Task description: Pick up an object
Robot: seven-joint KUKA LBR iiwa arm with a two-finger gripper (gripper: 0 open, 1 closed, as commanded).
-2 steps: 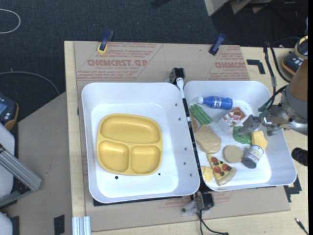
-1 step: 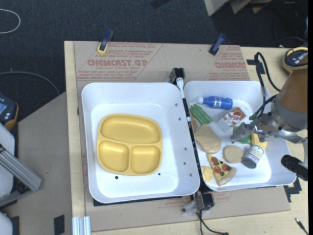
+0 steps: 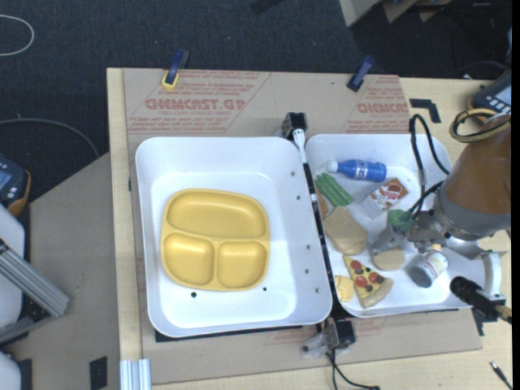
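In the right bin [image 3: 431, 149], the claw [image 3: 396, 238] hangs low over a crowded heap, its grey body reaching in from the right under the orange band. Whether it is spread or closed I cannot tell; the tip is dark and small against the clutter, and nothing can be seen gripped in it.

The task leaves the choice of object free, so the step in hand looks like settling on one piece and coming down on it. To do that well, I would pick something that stands apart from its neighbours and offers two clean sides to squeeze. The can [image 3: 426, 269] lies just right of and below the claw, near the bin's front wall; it is round and may roll. The cookie [image 3: 347, 232] sits just left of the claw, flat and wide, so hard to pinch. The pizza slice [image 3: 366, 281] lies below it, also flat. The blue bottle [image 3: 360, 170] rests well up the bin, apart from the claw, lying on its side beside the green piece [image 3: 333, 190].

The left bin [image 3: 154, 218] holds a yellow tray [image 3: 215, 238], well away from the claw across the divider.
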